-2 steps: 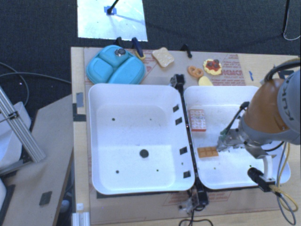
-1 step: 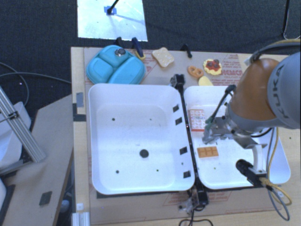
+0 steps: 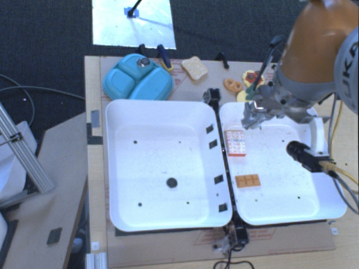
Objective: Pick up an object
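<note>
Two shallow white bins [image 3: 162, 114] sit side by side on the bench. From the gripper [image 3: 253, 118], hovering over the right bin's far edge, I cannot tell what its grip is doing. Just below it lies a small red-and-white printed packet [image 3: 235, 143]; further below, a flat orange waffle-like tile [image 3: 247, 181]. This looks like the approach; next it must drop onto the packet.

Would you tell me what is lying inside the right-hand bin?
The right-hand bin holds a small printed packet and a brown waffle piece. The gripper and arm cover its far corner.
</note>
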Robot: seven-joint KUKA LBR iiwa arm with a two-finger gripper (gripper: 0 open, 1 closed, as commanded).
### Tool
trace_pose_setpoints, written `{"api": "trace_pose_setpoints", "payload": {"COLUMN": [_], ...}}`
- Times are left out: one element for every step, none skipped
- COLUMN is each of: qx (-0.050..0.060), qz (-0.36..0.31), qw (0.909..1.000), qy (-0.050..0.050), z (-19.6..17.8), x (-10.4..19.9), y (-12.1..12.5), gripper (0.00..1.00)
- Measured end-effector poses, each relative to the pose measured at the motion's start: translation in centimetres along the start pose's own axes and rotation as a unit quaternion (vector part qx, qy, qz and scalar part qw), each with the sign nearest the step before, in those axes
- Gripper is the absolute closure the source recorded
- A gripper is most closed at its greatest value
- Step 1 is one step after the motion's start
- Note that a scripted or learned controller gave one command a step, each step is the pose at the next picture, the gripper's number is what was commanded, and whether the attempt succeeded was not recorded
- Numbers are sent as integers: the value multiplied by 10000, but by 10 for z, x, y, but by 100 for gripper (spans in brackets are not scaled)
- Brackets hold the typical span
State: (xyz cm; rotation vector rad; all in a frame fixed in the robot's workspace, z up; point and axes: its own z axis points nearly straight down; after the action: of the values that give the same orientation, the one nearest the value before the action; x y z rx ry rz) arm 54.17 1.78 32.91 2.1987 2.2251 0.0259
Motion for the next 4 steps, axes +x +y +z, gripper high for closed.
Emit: {"api": "trace_pose_setpoints", "payload": {"qx": [145,55,90,102], "qz": [67,24,40,67], "qw": [9999,10000,10000,9999], "qy": [-9,-6,-12,-15], "z": [99,26,29,55], "x": [-19,5,7,-25], "y": [-60,-36,-33,-25], "gripper": [100,100,100,100]}}
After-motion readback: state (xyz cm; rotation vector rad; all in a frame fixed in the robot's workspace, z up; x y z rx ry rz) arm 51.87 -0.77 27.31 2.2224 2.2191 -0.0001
